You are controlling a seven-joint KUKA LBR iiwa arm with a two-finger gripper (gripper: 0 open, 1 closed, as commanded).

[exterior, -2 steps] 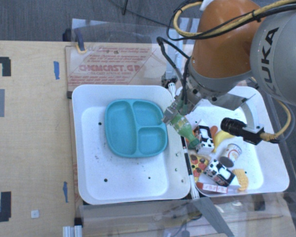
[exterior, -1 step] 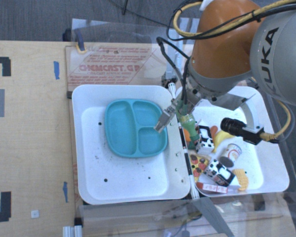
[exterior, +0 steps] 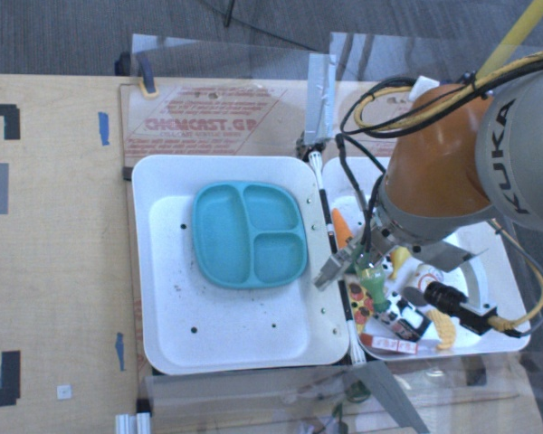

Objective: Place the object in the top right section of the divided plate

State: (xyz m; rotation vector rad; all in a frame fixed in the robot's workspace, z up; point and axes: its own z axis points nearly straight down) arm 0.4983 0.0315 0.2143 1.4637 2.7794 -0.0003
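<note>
Across the bench, 2 shallow white bins sat side by side. At the centre of the left white bin (exterior: 163,333) lay the teal plastic divided plate (exterior: 250,234), flat, with 1 long section on its left and 2 smaller sections on its right; all 3 sections were bare. Its top right section faced the bin's far right corner, a placement that left it open to an approach from the arm's side.

Items for picking were heaped in the right white bin (exterior: 502,342): an orange carrot-shaped piece (exterior: 342,229), a green object (exterior: 373,283), a yellow piece (exterior: 444,331) and several small mixed items. Which of these was the task's object could not be told; none had reached the plate.

The grey arm with its orange band (exterior: 434,152) reached in from the right and bent down steeply over the right bin's near left part. Its two-finger gripper (exterior: 355,265) hung low at the divider between the bins, just above the green object. Whether the jaws were wide, narrow or gripping anything could not be told, as the wrist and cables covered them
</note>
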